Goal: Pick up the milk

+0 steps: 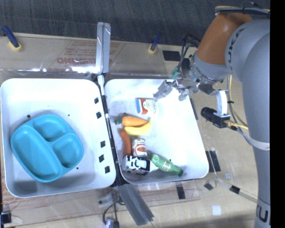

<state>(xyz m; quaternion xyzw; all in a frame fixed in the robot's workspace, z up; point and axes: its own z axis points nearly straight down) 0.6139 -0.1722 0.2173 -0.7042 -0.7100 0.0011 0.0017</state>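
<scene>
small white milk carton with blue-red print [146, 106] lay in right white bin [192, 141], upper middle. two-finger gripper [173, 91] hovered beside it, fingers spread, empty. likely light, crushable; grip flat sides.

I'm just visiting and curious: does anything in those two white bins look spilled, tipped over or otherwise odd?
Nothing looks spilled or broken. The right white bin holds a loose jumble: a green plastic bottle lying on its side, a black-and-white cow-patterned carton, and a small white, red and blue carton. The blue divided plate sits tidily in the left bin.
</scene>
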